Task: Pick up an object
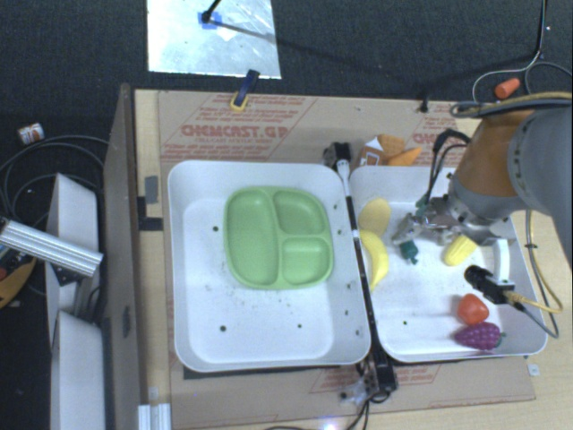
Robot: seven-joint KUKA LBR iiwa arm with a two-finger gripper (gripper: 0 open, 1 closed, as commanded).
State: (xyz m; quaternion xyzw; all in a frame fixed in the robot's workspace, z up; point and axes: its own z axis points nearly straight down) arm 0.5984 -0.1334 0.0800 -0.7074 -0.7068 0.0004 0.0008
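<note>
the claw (410, 240), whose opening i cannot tell, hangs just right of the banana (374, 251).

Dark speckled carpet (72, 52) all round; shiny foil sheet (213, 23) lying on it beyond brown cardboard-topped bench (269, 124); black cables (36, 177) coiled left.

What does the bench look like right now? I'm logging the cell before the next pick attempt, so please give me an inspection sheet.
Surface: two white bins, left bin, right bin, on a printed board.
Job's things: banana, yellow piece, tomato, purple grapes in the right bin.
Clutter: green divided plate in the left bin.
Grippers: claw low over the right bin; grip unclear.
Cables: black loops on the floor at left.
Surroundings: foil sheet on dark carpet.
</note>
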